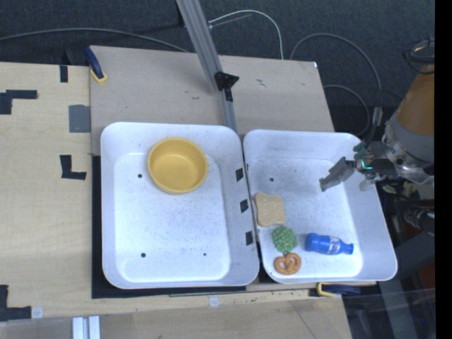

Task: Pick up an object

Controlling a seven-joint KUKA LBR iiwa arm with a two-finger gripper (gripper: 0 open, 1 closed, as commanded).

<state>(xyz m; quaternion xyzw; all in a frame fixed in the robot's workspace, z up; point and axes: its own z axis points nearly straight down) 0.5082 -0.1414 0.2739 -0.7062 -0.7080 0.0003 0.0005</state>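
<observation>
The right bin [367, 210] holds a tan square piece [270, 208], a green knobbly object [284, 239], a brown pretzel [287, 263] and a blue bottle [328, 244] lying on its side. A yellow bowl [177, 164] sits in the left bin [127, 260]. My gripper [344, 182] hangs over the right bin's far right part, above and to the right of the objects. It is open with nothing between its fingers.
A slanted metal pole [205, 41] runs down to the gap between the bins at the back. Cables [311, 48] lie on the dark floor behind the bench. The raised bin rims meet at the middle.
</observation>
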